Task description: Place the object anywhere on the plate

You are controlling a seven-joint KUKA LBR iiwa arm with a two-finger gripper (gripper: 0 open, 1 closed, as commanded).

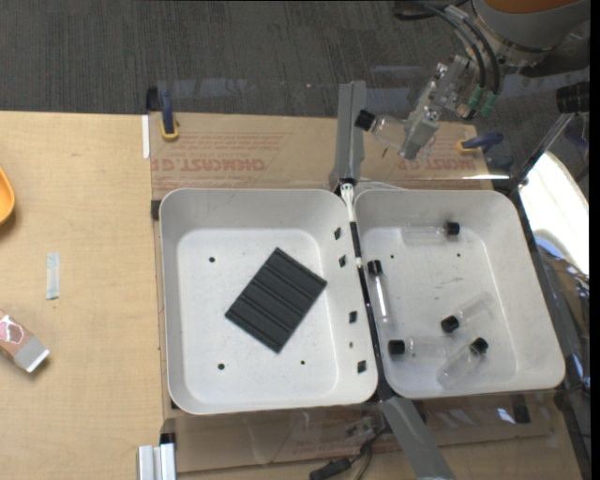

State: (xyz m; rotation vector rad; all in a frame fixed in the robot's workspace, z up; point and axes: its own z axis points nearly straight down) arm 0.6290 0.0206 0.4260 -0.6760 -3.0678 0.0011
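Gripper (415, 142): upper right of frame, above the cardboard sheet (244, 150) behind the right bin (525, 281), hanging clear of both bins. Nothing is seen between its tips; whether they stand apart or together cannot be told at this angle. Cables and a grey wrist with an orange band (530, 7) lead off the top right corner.

Left bin (173, 300): white, shallow, centre of frame. Holds one plate (276, 299), a dark ribbed rectangle lying flat and turned diagonally, near the bin's middle, nothing on it.

Right bin: white, shallow, touching the left bin along a shared edge. Holds clear vials with black caps:
- one vial (427, 232) lying near the upper wall, cap to the right;
- one slim vial (377, 289) lying along the left wall, cap at its upper end;
- one vial (469, 314) at centre right;
- one vial (412, 348) at lower left;
- one vial (462, 360) at lower right, just beside the previous.
All sit well apart from the plate, with the two bin walls between them and it.

Worktop (75, 206), left of the bins:
- orange item (5, 197) cut by the left edge;
- small grey strip (52, 277);
- small packet (21, 343) at lower left.

Blue clamps (167, 117) at the cardboard's upper edge, left and right.
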